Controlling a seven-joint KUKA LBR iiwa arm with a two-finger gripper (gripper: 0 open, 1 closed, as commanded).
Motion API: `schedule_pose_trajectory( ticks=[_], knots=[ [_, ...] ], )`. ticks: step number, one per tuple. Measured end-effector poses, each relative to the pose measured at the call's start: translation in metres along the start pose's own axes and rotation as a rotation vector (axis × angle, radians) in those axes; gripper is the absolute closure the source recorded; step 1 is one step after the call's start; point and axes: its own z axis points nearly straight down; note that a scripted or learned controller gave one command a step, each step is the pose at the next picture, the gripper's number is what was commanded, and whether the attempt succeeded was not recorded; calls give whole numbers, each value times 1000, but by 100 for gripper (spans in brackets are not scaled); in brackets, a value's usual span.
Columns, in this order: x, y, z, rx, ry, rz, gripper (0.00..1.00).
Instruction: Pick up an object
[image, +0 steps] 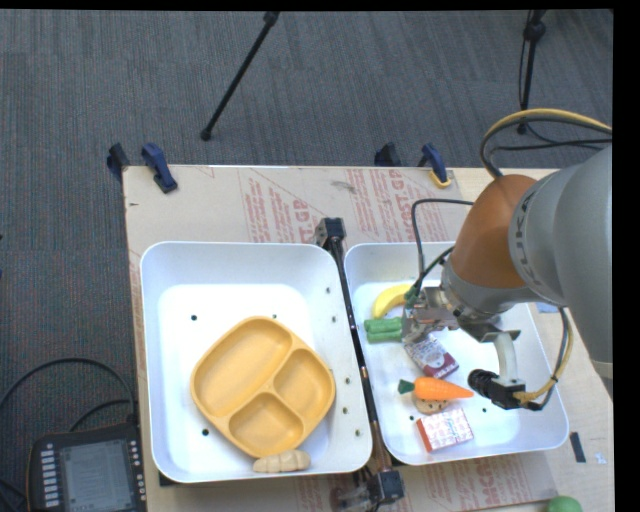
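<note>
End effector (425, 318) low in the right white bin (545, 425), directly over a small red-and-white packet (432, 356) lying just toward the near side, long axis diagonal; finger state cannot be told, possibly touching it.

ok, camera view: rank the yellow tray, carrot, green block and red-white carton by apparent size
1. Yellow tray, by far the largest.
2. Carrot and red-white carton: too alike to rank.
3. Green block, though the arm covers its right end, so its place is unsure.
</note>
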Motion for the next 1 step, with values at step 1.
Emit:
schedule_pose_trajectory(
  ticks=[1],
  knots=[
    [0, 0, 0, 0, 0, 0, 0]
  ],
)
